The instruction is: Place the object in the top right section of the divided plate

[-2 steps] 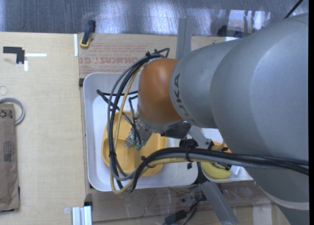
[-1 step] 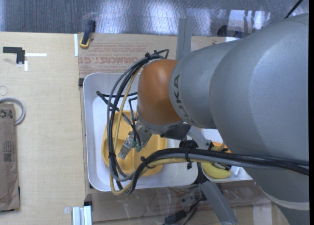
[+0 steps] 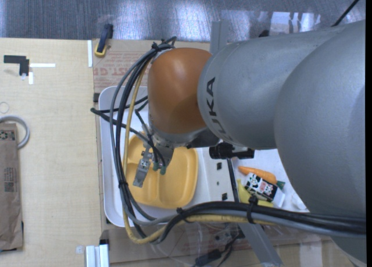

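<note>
A yellow divided plate lies in the left white bin, partly hidden under my wrist. My gripper hangs low over the plate's left half; its fingers stand apart, open, with only yellow plate showing between them. An orange carrot lies in the right bin, beside a black and white packet on something yellow. The plate's dividers and upper sections are covered by the orange band of the arm.
Black and yellow cables loop around the wrist and across the left bin. The big grey arm covers most of the right bin. A wooden bench top with a brown bag lies left.
</note>
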`<state>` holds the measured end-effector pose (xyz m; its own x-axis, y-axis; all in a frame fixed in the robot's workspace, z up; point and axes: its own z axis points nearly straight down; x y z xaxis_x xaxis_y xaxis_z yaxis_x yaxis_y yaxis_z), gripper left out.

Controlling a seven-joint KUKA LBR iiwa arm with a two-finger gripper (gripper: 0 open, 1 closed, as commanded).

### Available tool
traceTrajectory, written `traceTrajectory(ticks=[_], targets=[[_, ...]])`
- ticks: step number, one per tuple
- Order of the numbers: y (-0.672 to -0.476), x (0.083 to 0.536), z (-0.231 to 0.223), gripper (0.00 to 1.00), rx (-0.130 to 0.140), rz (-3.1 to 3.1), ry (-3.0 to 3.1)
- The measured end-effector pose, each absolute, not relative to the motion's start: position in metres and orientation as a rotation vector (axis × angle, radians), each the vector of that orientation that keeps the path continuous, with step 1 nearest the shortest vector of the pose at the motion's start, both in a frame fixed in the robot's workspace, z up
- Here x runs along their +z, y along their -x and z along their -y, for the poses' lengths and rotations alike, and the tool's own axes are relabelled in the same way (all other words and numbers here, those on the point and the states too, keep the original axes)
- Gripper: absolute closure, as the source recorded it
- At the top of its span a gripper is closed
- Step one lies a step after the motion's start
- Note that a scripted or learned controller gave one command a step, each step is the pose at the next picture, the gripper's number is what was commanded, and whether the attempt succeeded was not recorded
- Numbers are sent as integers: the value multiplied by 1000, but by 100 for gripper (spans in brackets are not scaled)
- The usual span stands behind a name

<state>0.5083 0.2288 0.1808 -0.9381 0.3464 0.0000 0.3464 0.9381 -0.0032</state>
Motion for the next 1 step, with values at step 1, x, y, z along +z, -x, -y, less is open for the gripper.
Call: traceTrajectory(ticks=[1], targets=[[-624,185,-181,0,4,3130,292]])
